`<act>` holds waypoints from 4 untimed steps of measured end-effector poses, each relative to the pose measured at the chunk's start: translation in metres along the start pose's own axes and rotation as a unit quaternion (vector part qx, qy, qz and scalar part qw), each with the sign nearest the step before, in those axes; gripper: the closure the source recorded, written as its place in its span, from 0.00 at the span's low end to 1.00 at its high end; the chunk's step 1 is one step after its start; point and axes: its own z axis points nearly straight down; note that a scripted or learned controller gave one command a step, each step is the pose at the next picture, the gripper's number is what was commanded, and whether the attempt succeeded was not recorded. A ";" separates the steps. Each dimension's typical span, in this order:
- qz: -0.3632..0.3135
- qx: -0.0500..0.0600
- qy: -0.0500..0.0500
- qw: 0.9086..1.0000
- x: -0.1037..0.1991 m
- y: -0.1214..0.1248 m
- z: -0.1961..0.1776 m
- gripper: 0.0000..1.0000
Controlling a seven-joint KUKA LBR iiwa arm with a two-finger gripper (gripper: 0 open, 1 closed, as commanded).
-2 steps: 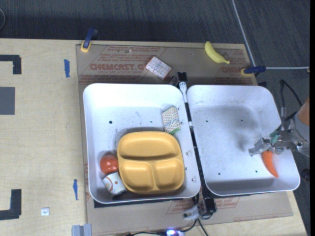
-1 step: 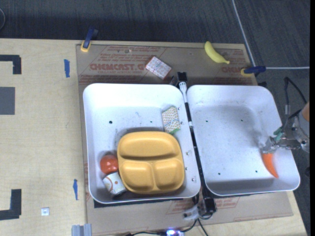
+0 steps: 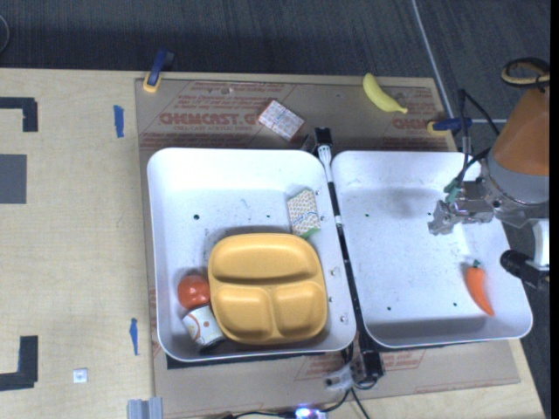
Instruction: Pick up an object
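While the gripper (image 3: 447,216), its state impossible to tell, hangs over the right bin (image 3: 393,234), the carrot (image 3: 478,288) lies just below-right of it, long axis slanting toward the bin's lower-right corner.

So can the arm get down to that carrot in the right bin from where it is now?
Probably yes. The carrot lies alone on the right bin's floor near the arm's side, with nothing on or against it.
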 end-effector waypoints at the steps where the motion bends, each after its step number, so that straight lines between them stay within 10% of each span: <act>1: 0.000 0.002 0.001 1.000 0.103 -0.049 -0.037 1.00; 4: 0.000 0.000 0.000 1.000 0.141 -0.076 -0.043 1.00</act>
